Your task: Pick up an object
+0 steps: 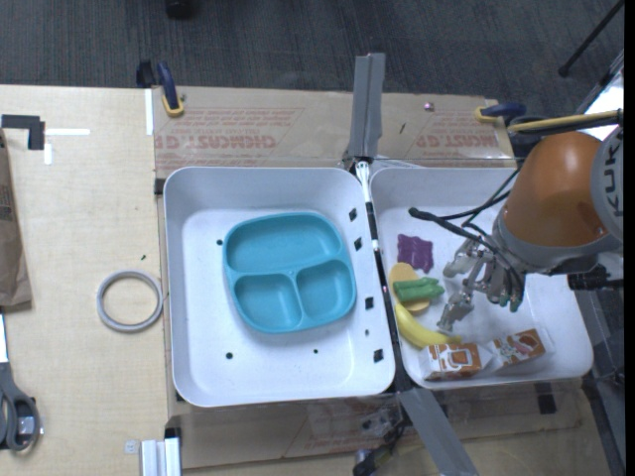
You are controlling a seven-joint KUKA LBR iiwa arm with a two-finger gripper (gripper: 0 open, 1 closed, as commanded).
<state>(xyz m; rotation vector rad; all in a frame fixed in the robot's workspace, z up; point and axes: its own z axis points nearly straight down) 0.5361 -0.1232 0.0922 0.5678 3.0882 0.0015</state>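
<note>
The right bin (476,191) holds a purple toy (415,251), a green toy (418,290) lying on a tan round piece (406,277), a yellow banana (421,330) and two orange-and-white packets (454,359) (520,346). My gripper (457,307) hangs over the middle of this bin, just right of the green toy and above the banana's end. Its fingers (449,315) stand slightly apart with nothing between them. The arm's orange band (556,191) sits above the wrist at the right.
The left bin (189,296) bears a blue three-compartment plate (248,236). On the bench left of the bins lie a grey tape ring (130,299) and scissors (18,415). A grey divider post (367,107) rises between the bins.
</note>
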